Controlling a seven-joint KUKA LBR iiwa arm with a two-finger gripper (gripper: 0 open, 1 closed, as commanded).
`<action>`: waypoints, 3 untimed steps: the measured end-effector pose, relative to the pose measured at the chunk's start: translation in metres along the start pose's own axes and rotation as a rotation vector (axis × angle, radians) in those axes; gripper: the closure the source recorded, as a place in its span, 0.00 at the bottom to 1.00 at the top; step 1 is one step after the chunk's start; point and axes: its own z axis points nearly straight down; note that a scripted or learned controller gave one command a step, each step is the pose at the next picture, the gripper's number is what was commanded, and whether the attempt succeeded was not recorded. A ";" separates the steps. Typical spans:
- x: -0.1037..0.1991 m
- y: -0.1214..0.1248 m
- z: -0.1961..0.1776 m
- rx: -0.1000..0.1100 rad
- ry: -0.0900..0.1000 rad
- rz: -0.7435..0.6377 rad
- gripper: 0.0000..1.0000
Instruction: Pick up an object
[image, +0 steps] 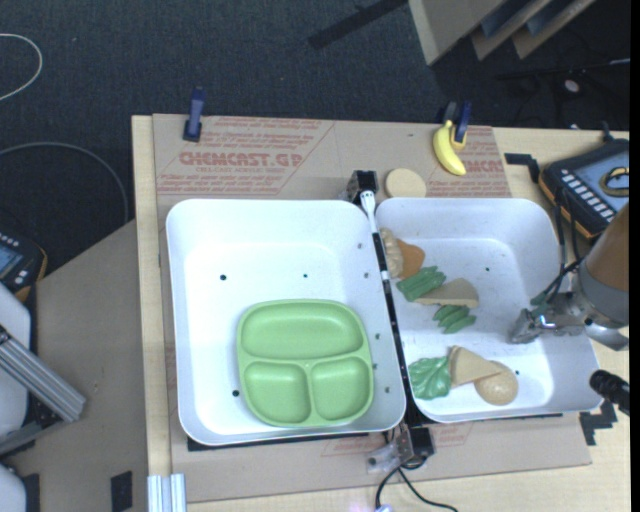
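Note:
The right bin (520, 225) holds several toy foods. A brown piece (392, 256) lies by the left wall, with a green leaf (420, 281), a tan wedge (452, 293) and green beans (455, 319) near it. Toward the front are a second green leaf (431, 375), a tan cone (468, 364) and a round tan piece (497, 386). My gripper (528, 327) hangs low over the bin's right side, right of the beans and above the round tan piece. Nothing shows in its grasp.
The left bin (200, 260) carries a green divided plate (305, 360). Behind the bins, a banana (449, 151) and a tan disc (405, 183) rest on the cardboard. Blue clamps (193, 115) grip the board's far edge. A black controller (590, 185) sits at the right.

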 end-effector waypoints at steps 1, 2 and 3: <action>0.158 -0.020 -0.106 -0.008 0.003 -0.016 1.00; 0.219 -0.024 -0.162 -0.007 0.001 -0.009 1.00; 0.201 -0.026 -0.098 0.006 0.000 0.002 1.00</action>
